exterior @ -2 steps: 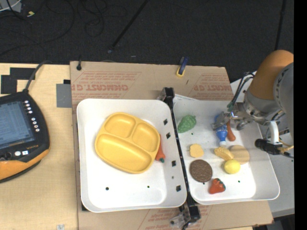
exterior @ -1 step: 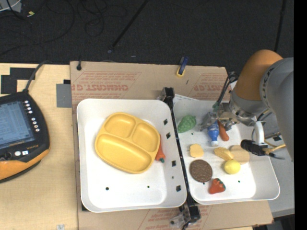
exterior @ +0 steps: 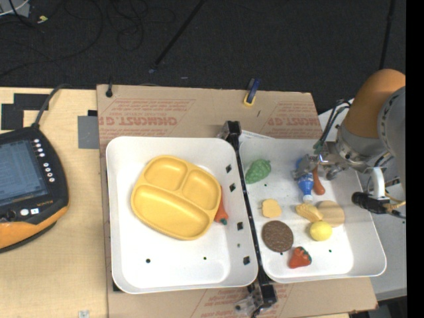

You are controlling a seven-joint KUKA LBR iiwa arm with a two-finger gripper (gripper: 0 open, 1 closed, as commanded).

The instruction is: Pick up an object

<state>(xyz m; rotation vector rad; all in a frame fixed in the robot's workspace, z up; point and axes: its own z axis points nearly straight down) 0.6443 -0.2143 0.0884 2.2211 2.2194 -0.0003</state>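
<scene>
Reaching into the right bin (exterior: 371, 257), the gripper (exterior: 310, 172) is seen above a small blue thing (exterior: 306, 189) — whether anything is pinched cannot be told. Beside the lemon (exterior: 320, 231), toys are crowded — one should be picked slowly.

- Surface (exterior: 66, 270): bears a cardboard sheet (exterior: 199, 108); two bins on it, side by side.
- Left bin (exterior: 132, 257): divided tray (exterior: 175, 196) in its rear half; a small item (exterior: 220, 214) just beside the tray's right edge.
- Right bin (exterior: 358, 260): leafy piece (exterior: 258, 171) at rear left; bottle (exterior: 306, 189) right of it; wedge (exterior: 271, 209) and round disc (exterior: 277, 235) toward the front; ball (exterior: 320, 231) right of the disc; strawberry (exterior: 299, 258) at the front.
- Tablet (exterior: 26, 184): left of the bins, well apart.
- Hand (exterior: 317, 167): above the right bin's rear, at the bottle.
</scene>
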